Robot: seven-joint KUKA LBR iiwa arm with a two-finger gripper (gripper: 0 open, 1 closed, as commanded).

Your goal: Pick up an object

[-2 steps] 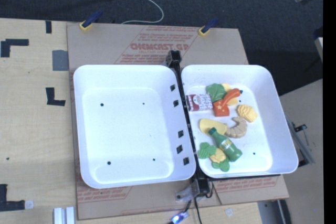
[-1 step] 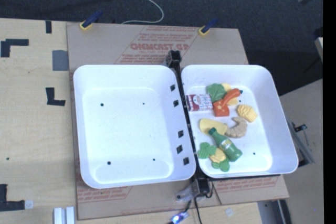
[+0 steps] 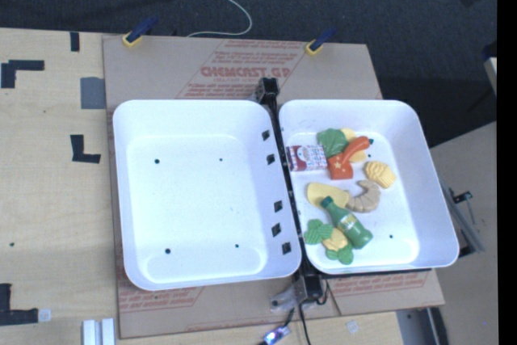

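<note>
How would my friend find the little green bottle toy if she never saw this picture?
Look in the right white bin, where the toys sit. Go toward its near edge, below the yellow piece. The green bottle lies tilted there, the only long green toy with a pale label band.

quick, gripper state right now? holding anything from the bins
Gripper: cannot be told from the camera view. The toy pieces, such as the green bottle, lie in the right bin.
</note>
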